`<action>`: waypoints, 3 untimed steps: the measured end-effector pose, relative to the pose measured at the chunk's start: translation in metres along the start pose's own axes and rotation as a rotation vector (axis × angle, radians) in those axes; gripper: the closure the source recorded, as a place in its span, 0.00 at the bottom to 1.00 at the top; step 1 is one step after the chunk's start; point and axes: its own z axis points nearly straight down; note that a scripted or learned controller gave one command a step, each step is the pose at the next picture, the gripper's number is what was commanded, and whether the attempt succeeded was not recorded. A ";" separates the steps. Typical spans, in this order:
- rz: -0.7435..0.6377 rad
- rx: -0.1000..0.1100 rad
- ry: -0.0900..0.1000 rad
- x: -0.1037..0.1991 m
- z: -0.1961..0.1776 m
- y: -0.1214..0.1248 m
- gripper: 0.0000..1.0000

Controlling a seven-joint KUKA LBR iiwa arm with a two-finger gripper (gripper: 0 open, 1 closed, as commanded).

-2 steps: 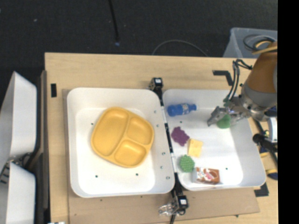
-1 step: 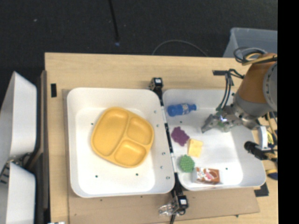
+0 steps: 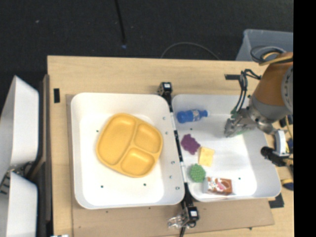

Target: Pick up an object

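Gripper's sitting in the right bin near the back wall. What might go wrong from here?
The gripper hovers over bare floor of the right bin, apart from every item, so closing here would likely grab nothing.

The purple toy, yellow block and green ball lie close together; reaching for one might nudge its neighbours.

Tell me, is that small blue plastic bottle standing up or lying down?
Lying down: the blue plastic bottle rests on its side on the right white bin's floor.

Even overhead light, soft focus, bins glary.
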 end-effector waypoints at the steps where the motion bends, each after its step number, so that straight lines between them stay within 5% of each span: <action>1: -0.006 -0.002 0.001 -0.007 -0.061 0.008 1.00; 3: -0.007 0.000 0.001 -0.018 -0.161 0.008 1.00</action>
